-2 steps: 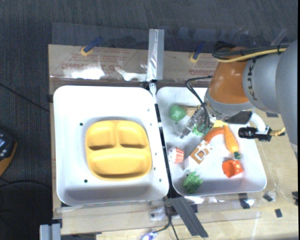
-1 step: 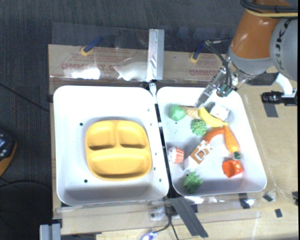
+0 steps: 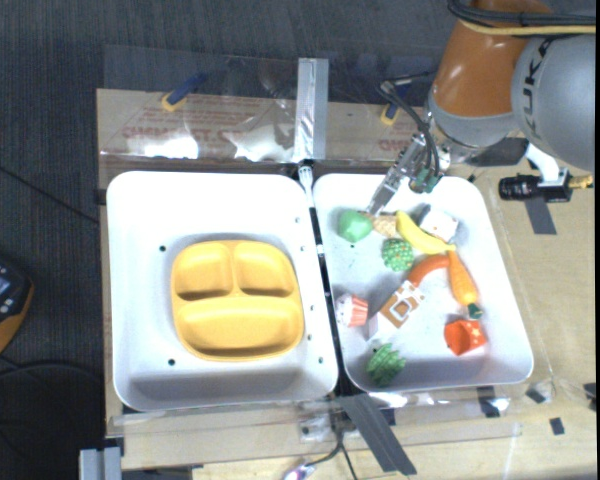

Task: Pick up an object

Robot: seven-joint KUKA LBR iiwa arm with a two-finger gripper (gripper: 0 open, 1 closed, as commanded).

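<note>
Banana [image 3: 421,231] lies aslant, long axis upper-left to lower-right; jaws' state above it unclear.

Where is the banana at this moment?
The banana lies in the right bin, toward its far side, just right of the gripper, with the green broccoli-like piece beside it on the near side.

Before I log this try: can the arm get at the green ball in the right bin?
Probably yes. The pincer hovers just beside the green ball, which lies uncovered near the bin's left wall.
</note>
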